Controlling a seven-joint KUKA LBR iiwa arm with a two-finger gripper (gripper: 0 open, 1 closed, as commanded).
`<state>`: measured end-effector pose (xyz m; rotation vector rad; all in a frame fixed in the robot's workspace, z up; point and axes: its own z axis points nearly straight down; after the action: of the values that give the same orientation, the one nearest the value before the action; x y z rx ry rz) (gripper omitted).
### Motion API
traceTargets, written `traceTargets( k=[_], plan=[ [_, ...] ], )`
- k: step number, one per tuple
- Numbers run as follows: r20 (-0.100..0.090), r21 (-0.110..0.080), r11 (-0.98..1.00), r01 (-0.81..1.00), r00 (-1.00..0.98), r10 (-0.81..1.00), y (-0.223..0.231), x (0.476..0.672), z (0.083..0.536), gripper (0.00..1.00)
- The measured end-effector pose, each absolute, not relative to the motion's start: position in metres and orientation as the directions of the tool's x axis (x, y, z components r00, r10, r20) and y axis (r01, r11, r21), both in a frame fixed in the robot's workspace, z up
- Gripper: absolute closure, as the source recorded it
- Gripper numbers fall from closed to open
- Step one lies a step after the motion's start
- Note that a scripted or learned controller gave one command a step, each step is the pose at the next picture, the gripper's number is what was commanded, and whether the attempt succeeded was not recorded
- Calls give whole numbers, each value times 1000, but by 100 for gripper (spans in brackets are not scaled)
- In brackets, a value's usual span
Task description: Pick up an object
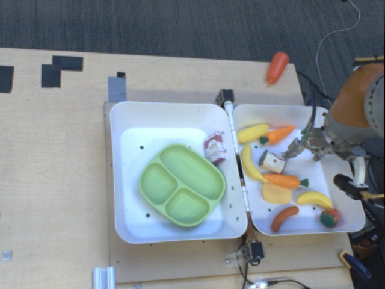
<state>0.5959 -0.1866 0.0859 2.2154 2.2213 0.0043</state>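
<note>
Bench (60, 161) of pale wood, grey carpet (180, 11)

We see a light wooden bench (54, 173) that fills most of the view. At its far left there are dark, blocky marks (60, 70) on the wood. Beyond the far edge lies a dark grey carpet floor (180, 17). A thin white cable (337, 35) curls over the carpet at the far right. The light is soft and even, with no strong shadows.
</note>
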Motion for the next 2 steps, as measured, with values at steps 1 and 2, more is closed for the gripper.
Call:
traceTargets(
  k=[1,2],
  plan=[
    [-3,7,2,1000,-2,1000,-207,505,276,0],
    [1,-2,3,1000,-3,1000,-184,521,115,0]
  ],
)
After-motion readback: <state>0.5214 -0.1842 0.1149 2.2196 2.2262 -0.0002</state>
